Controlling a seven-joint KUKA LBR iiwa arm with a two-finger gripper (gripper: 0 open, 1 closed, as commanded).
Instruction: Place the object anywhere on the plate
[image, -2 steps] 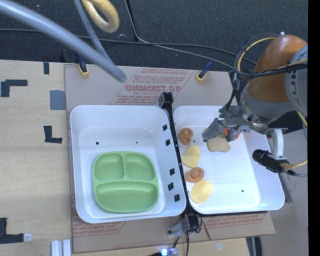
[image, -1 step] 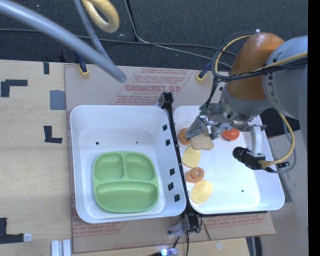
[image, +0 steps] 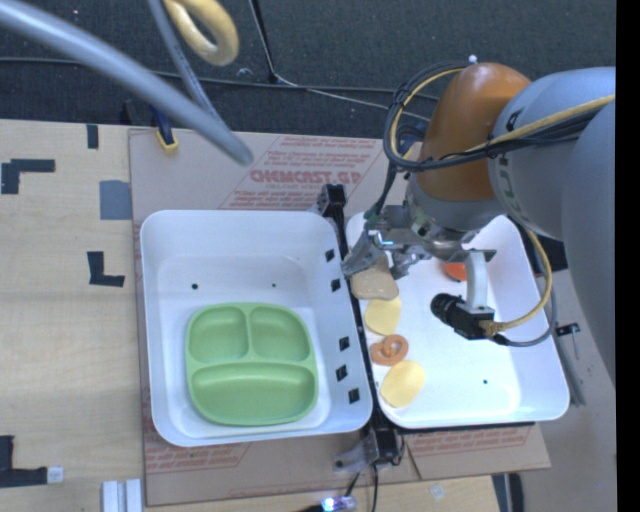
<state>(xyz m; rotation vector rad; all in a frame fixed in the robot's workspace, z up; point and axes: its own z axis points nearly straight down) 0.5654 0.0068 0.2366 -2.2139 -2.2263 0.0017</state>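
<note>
Green divided plate (image: 250, 362) of smooth, slightly glossy plastic; two white bins (image: 160, 300) of smooth matt plastic; brown cardboard sheet (image: 290, 175), matt, printed in red; bench top (image: 60, 330) of pale wood-look board; arm (image: 560, 140) in satin grey with glossy orange band (image: 470, 110).

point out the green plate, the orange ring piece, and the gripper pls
green plate (image: 250, 362), camera view, on the ridge between its compartments.
orange ring piece (image: 389, 349), camera view, on the ring's band.
gripper (image: 378, 262), camera view, midway between its fingertips.

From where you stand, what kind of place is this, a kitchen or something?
Probably a robotics lab, not a kitchen: a grey arm with loose cables works over two white bins, a green plate and toy-like food pieces.
</note>
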